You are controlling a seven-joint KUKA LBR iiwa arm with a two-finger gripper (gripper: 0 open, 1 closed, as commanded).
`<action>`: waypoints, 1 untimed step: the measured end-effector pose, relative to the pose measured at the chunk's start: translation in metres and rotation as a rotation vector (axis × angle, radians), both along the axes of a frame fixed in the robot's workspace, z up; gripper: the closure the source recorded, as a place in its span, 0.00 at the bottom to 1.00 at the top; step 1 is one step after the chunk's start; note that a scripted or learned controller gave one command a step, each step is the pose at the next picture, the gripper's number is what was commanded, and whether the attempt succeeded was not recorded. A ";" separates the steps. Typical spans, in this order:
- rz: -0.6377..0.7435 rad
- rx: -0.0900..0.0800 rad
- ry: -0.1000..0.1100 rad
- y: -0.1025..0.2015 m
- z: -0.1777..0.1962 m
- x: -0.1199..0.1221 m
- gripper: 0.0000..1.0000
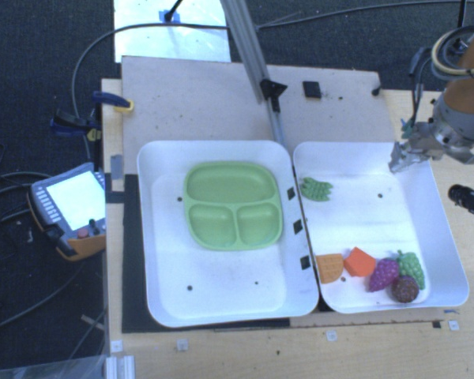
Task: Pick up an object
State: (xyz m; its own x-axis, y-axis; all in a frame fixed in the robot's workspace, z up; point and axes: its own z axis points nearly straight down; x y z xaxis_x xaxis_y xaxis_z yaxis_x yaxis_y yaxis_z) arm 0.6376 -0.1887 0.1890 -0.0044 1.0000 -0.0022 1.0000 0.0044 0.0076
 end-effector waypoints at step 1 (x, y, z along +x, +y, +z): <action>0.001 0.000 0.001 0.000 0.053 0.002 1.00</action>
